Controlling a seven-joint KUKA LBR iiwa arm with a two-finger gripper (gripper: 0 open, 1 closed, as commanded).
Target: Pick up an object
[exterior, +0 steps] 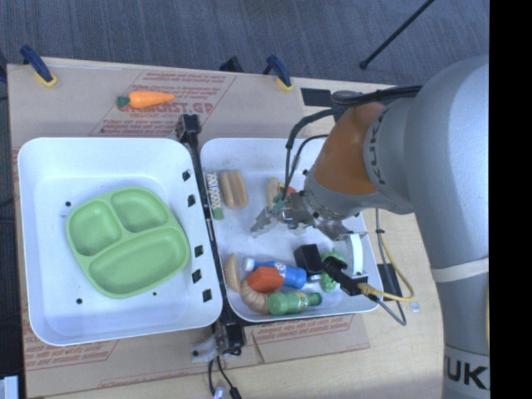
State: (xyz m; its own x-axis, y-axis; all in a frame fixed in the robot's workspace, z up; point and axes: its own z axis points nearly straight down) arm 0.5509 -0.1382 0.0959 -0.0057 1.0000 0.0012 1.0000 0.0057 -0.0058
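My gripper (268,219) sits low over the middle of the right bin (249,150), reaching in from the right under the orange-banded wrist. A hot dog in a bun (235,188) lies just up and left of it, next to a striped bar (214,191). A small tan piece (273,191) lies close above the gripper. Below the gripper there is a pile at the bin's front: a blue bottle (287,273), a red-orange piece (264,279), a green bottle (291,302) and a tan bread-like piece (248,294). I see nothing held in the gripper.
The left bin (41,165) holds a green divided plate (127,241). A toy carrot (145,100) lies on the cardboard behind the bins. A black divider with clips (198,214) runs between the two bins.
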